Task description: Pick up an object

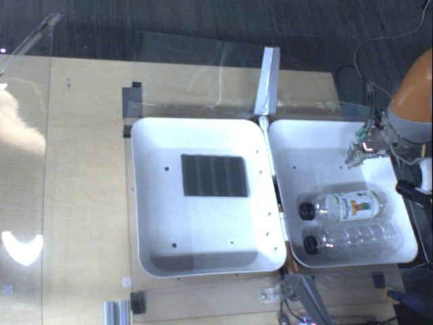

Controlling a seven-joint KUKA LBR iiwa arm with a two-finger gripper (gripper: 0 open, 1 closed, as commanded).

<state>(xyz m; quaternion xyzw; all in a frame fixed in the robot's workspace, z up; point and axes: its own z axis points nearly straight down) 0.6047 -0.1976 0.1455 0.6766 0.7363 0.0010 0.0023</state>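
Two clear plastic bottles lie on their sides in the right bin (304,147). The upper bottle (345,206) has a black cap pointing left and a white label with green and orange print. Just below it lies a ribbed bottle (352,238), unlabelled, its black cap also to the left. My gripper (360,149) hangs over the bin's upper right part, above and to the right of the labelled bottle, with nothing between its fingers. The orange wrist band (414,97) sits at the view's right edge.
The left bin (155,181) holds a dark ribbed rectangular pad (214,175). A metal post (268,80) stands behind the seam between the bins. Cables run at the top right and below the right bin.
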